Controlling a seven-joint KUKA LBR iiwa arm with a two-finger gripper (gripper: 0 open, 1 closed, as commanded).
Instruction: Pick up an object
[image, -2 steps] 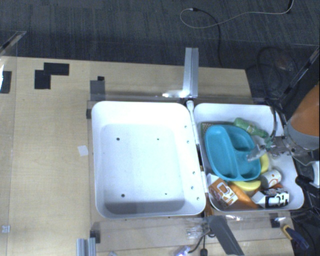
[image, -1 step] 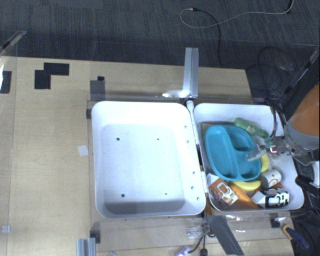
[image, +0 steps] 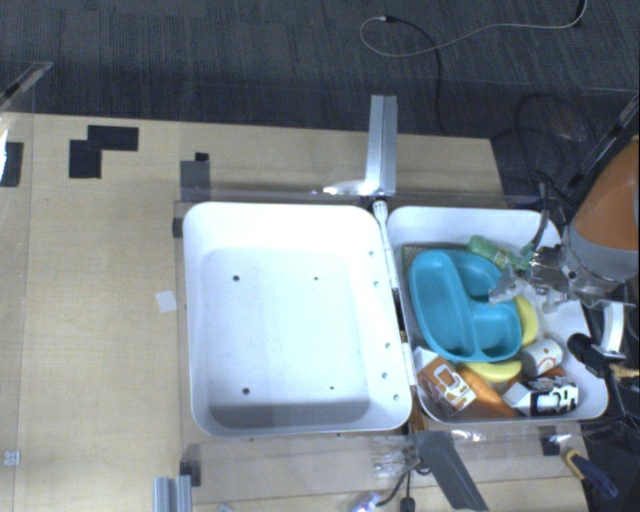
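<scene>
Blue dish (image: 462, 320) beneath hand (image: 520, 283), right bin (image: 440, 222)

One fixed camera, mounted above the bench (image: 90, 330), looking down at a slant. Far enough back to frame both white bins whole: left bin (image: 285, 320) near centre, right bin (image: 440, 222) toward the right side. Dark carpet (image: 200, 50) runs across the top (so the view tilts away from the near bench edge). The arm (image: 605, 215) enters from the right edge, cropped there.
</scene>
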